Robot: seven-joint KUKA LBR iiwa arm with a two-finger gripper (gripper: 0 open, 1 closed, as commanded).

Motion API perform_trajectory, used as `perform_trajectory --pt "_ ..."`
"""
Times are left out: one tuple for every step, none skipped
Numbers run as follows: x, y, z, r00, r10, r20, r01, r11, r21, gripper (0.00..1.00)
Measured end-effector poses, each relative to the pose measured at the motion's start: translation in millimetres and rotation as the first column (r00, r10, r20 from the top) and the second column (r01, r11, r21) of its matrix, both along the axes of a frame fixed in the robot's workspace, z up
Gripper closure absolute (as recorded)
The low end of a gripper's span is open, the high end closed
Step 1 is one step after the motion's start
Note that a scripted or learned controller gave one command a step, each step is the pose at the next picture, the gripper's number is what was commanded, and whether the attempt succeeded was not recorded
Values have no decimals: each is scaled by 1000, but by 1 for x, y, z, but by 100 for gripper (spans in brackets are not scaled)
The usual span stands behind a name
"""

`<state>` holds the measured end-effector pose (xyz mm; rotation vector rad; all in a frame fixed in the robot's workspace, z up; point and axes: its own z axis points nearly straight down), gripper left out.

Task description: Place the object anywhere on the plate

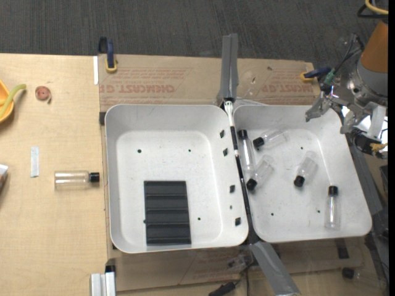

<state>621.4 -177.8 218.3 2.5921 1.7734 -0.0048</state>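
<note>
Several clear plastic vials with black caps (267, 140) lay scattered in the right-hand white bin (308, 227), one along its left wall, others near the middle and one toward the near right. The gripper (336, 106) hung over that bin's far right corner, apart from every vial; whether it was apart or together could not be told. The dark ribbed rectangular plate (166, 213) sat in the left white bin (123, 134), near side.
</note>
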Motion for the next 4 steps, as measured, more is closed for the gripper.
perform_trajectory --pt "37 -28 -16 999 45 -1 -45 999 1 0" --pt "38 -33 9 985 170 2 -170 985 0 0" --pt "38 -38 57 969 248 1 -248 969 0 0" --pt "24 -37 223 975 221 1 -221 975 1 0"
